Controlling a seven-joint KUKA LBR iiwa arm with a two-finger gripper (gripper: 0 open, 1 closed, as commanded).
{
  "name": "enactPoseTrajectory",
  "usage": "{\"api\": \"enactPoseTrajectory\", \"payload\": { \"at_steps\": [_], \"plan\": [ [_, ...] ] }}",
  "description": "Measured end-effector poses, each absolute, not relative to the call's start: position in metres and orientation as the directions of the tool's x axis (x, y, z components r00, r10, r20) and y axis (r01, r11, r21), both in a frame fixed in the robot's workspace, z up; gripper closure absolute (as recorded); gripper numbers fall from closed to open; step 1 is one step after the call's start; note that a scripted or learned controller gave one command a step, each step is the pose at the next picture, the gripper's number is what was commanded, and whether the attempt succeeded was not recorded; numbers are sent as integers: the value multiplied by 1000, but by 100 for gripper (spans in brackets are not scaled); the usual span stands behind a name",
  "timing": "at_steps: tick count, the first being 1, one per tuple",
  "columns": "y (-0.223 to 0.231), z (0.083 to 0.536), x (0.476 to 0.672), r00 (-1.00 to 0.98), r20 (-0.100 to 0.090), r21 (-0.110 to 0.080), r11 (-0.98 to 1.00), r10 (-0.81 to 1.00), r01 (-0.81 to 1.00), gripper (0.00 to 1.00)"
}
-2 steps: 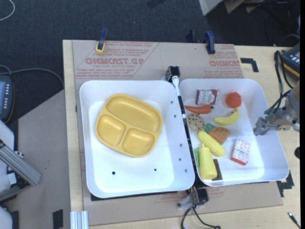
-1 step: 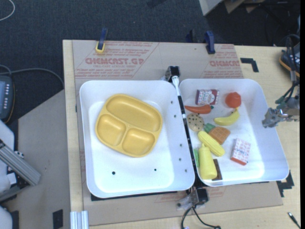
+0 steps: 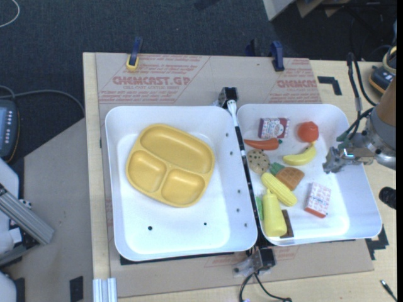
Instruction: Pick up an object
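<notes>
The right bin (image 3: 359,206) holds several toy foods: a red tomato (image 3: 308,131), a banana (image 3: 300,156), a red chilli (image 3: 262,144), a small maroon-and-white packet (image 3: 272,128), a cookie (image 3: 257,161), a corn cob (image 3: 278,189), a brown bread piece (image 3: 291,177), a yellow bottle (image 3: 273,214) and a red-and-white carton (image 3: 318,200). My gripper (image 3: 337,158) hangs over the bin's right side, to the right of the banana and above the carton. Nothing shows between its fingers.
The left bin (image 3: 119,219) holds a yellow three-compartment plate (image 3: 169,165). Both bins rest on a cardboard sheet (image 3: 189,74) with blue and yellow clamps at the back. Cables run by the arm at right.
</notes>
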State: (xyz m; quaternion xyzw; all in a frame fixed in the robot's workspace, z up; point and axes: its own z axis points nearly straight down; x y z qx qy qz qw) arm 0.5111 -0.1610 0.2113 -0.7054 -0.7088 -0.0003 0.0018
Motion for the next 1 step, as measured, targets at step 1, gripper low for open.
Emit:
{"api": "enactPoseTrajectory", "payload": {
  "at_steps": [1],
  "plan": [
    [-114, 212, 501, -5, 3, -3, 5, 1000, 1000, 100]
  ]
}}
